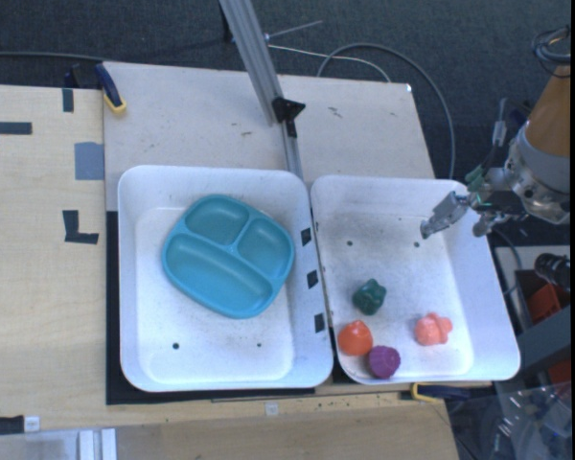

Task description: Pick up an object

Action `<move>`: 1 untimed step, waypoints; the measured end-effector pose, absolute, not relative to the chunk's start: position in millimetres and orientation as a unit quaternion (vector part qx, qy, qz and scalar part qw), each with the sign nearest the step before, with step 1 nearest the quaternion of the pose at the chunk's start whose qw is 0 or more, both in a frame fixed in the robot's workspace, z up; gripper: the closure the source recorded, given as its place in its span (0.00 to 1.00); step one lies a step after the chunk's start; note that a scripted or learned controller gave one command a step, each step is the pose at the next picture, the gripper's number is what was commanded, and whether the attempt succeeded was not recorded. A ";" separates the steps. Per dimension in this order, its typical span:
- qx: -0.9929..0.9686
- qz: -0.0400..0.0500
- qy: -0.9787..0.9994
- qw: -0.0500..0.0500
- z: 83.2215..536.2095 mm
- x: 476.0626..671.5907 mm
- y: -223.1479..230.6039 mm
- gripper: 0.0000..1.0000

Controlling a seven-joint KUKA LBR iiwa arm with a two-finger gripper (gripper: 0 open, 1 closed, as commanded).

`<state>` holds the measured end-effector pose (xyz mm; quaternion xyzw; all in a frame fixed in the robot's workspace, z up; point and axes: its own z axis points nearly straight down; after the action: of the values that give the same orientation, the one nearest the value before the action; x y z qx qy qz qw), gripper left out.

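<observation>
Two fingers are forming my jaws [463, 213], and they are standing spread apart with nothing between them. One finger [442, 214] is pointing left and down over the upper right part of the right bin [489, 300]; the other finger [486, 222] is lying just above that bin's right rim. My wrist and arm [546, 151] are reaching in from the right, with the orange band sitting above the grey wrist housing.

Four small objects are lying in the lower part of the right bin, well apart from my jaws. The dark green object [369, 297] is resting nearest to me, near the middle of the bin floor. The orange-pink object [432, 330] is lying below and to the right of it. The red-orange object [355, 337] is sitting by the bin's left wall, and the purple object [384, 361] is resting just beside it, near the front rim. None of them is touching my fingers.

The left bin [139, 286] is standing side by side with the right bin, their rims touching. A blue divided plate [228, 254] is lying flat in it, turned at a slant.

Both bins are resting on the table [38, 257]. A grey metal rail [254, 51] is crossing the table behind the bins, and a thin cable [383, 54] is curving behind the right bin.
</observation>
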<state>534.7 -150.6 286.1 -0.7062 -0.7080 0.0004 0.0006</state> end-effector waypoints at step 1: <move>-0.706 0.000 -0.708 0.000 286.2 534.8 -150.7 0.00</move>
<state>534.8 -150.7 286.2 -0.7063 -0.7080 0.0004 0.0004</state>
